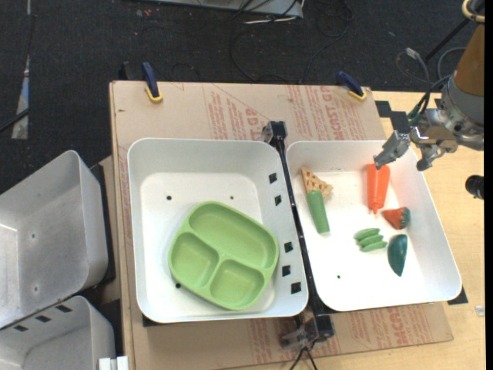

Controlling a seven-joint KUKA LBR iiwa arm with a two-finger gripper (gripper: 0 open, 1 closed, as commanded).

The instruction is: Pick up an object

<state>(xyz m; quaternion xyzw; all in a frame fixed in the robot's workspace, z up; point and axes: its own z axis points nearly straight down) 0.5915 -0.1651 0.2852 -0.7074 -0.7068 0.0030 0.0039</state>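
Clearly the gripper (407,153) hangs spread wide and empty at the frame's upper right, just above the carrot (377,186); closing there could pinch only its tip and slip.

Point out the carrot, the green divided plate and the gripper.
carrot (377,186), camera view, middle of its orange body.
green divided plate (223,254), camera view, ridge between its compartments.
gripper (407,154), camera view, midway between its fingertips.
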